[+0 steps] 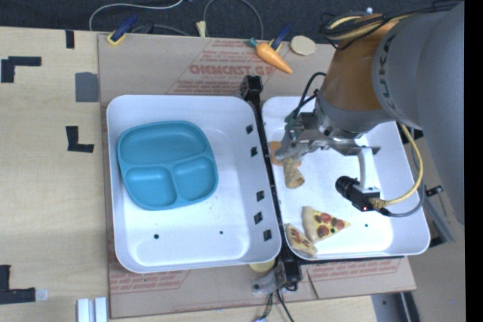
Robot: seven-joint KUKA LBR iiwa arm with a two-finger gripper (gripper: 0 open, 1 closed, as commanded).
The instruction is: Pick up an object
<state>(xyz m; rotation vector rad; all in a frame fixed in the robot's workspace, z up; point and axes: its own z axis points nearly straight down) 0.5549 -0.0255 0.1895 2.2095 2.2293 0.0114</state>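
Right, your arm (392, 79) is reaching in from the right of the frame, grey with that orange band, bent down over the right bin (404, 237). The gripper (290, 151) sits low at the left side of that bin, close to the divider between the two bins. Directly beneath it you've got a tan, stubby object (293, 176) lying on the bin floor, and the fingertips look to be right on or just above its upper end. I can't tell from this angle how wide the fingers are spread, or whether they have any hold on that piece; the wrist body covers too much.

Lower in the same bin, a toy pizza slice (323, 223) lies flat, pointing toward the lower part of the frame, and just beside it at the bin's lower left corner is a second small pastry-like piece (299, 237). A black cylindrical fitting (353, 192) with a yellow cable hangs off the arm over the middle of the bin.

Over in the left bin (136, 249), a blue divided plate (167, 164) rests in the upper left part, well apart from the gripper. Outside the bins, toward the top of the frame, a toy carrot (273, 58) lies on the cardboard, with a pale round disc (303, 45) just beside it.
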